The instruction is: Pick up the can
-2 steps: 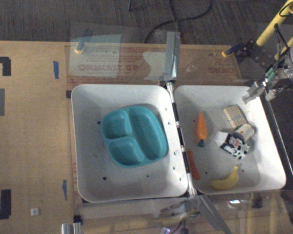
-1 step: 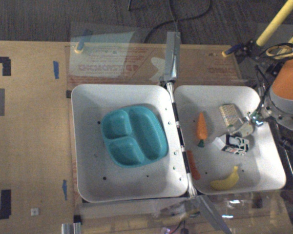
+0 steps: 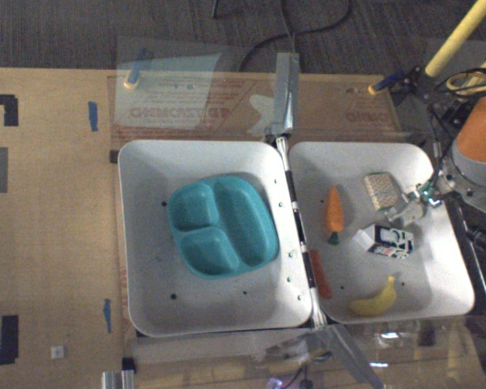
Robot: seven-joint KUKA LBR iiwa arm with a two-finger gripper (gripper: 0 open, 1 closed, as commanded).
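Reaching in from the right, the grey arm [image 3: 475, 148] with its orange band is hanging over the right edge of the right bin [image 3: 445, 294]. Its gripper [image 3: 413, 205] is hovering low inside that bin, just beside the tan speckled box [image 3: 381, 190] and just above the can [image 3: 391, 241]. Whether the gripper is spread or closed cannot be told from this slant, and nothing is visibly sitting in it. The can, black and white, is lying on its side near the middle of the right bin, apart from the walls, with bare white floor showing to its right. A carrot [image 3: 334, 211] is lying to its left, nearer the divider, and a banana [image 3: 374, 300] is resting near the front wall. A red item [image 3: 319, 274] is lying along the divider edge. The left bin [image 3: 142, 217] is holding a teal divided plate [image 3: 223, 225], sitting well clear of its rim.
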